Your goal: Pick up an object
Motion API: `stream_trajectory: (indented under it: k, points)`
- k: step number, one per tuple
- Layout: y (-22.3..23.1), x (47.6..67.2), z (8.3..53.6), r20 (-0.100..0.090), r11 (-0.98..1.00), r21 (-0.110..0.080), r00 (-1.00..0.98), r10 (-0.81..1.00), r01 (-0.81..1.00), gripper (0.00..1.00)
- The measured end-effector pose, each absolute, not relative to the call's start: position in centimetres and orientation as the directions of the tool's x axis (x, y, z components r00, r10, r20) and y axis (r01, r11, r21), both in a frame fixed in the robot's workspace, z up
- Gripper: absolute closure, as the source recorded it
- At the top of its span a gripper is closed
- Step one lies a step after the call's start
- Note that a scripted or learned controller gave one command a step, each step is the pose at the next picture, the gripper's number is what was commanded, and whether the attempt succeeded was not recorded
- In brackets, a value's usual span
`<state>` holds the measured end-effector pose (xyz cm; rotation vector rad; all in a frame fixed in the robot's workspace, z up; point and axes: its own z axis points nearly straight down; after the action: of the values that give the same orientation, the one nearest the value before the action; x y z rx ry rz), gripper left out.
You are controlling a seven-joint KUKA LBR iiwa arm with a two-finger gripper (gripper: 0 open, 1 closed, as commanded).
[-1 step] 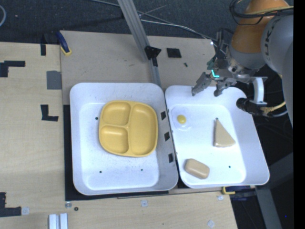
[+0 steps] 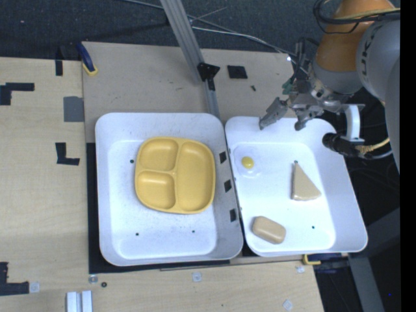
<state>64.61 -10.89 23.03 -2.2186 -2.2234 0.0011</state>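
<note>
Objects for picking lie mostly in the right bin (image 2: 338, 236). Going left to right: the left bin (image 2: 107, 194) holds a yellow divided plate (image 2: 175, 175) near its centre, with bare white floor on every side. Across the shared edge, a small yellow ball (image 2: 247, 162) sits close to the right bin's left wall, a tan oval block (image 2: 268, 229) lies near the front rim, and a tan wedge (image 2: 303, 185) rests mid-floor — all well apart. The gripper (image 2: 288, 114) hangs over the back rim, fingers spread, gripping nothing.
</note>
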Motion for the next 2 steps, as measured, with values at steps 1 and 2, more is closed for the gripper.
stream_trajectory:
  k: [1, 2]
  points:
    - [-10.6, 64.5, 16.5, -0.001, 0.002, -0.008, -0.002, 1.0, 1.0, 0.0]
    - [-10.1, 64.3, 12.1, -0.001, 0.002, -0.005, -0.002, 1.0, 1.0, 0.0]
